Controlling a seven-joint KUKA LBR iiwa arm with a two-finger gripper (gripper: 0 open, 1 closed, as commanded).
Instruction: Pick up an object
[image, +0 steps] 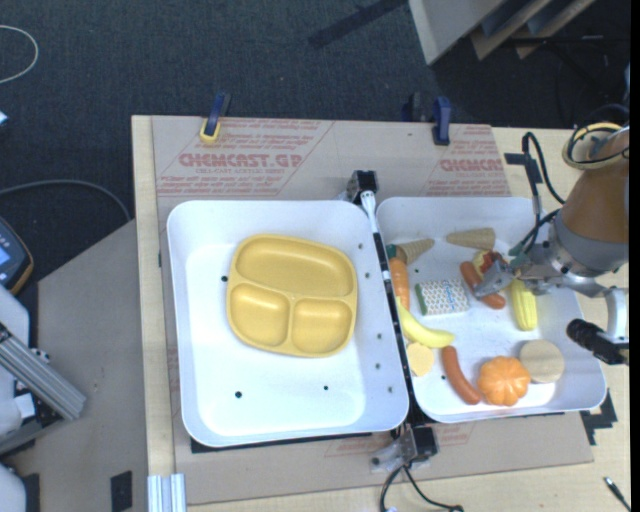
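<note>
Gripper (492, 285) sits low in the right bin (440, 212), at right centre of frame; finger state cannot be told. Nearest item: a small red-and-yellow toy (484, 267) right at the tool tip, contact unclear. Corn cob (523, 305) just right of the tip, long axis running up-down in frame.

Count, right bin, lower edge upward: 1 pumpkin (503, 381), 1 sausage (459, 374), 1 tan disc (541, 360), 1 banana (419, 328), 1 carrot (400, 279).

Left bin (190, 330): 1 yellow divided plate (292, 295).
</note>
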